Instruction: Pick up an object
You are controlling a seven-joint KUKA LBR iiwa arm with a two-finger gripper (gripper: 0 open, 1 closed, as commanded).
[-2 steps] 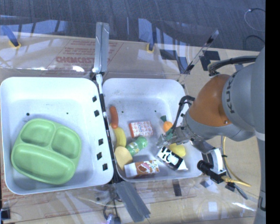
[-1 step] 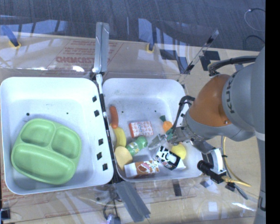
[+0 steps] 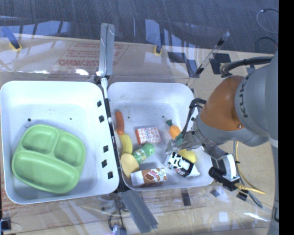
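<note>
Hovering low over the right bin (image 3: 137, 89), the gripper (image 3: 179, 143) sits beside the lemon (image 3: 187, 155); finger state unclear — centre squarely before closing.

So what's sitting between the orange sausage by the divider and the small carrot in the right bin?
In the camera view, a square red-and-white carton lies between the orange sausage and the small carrot, with bare white bin floor on either side.

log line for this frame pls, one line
phase: reaching into right bin | gripper: low over black-and-white item and yellow item | grasp: not confirmed | left bin: green tray
</note>
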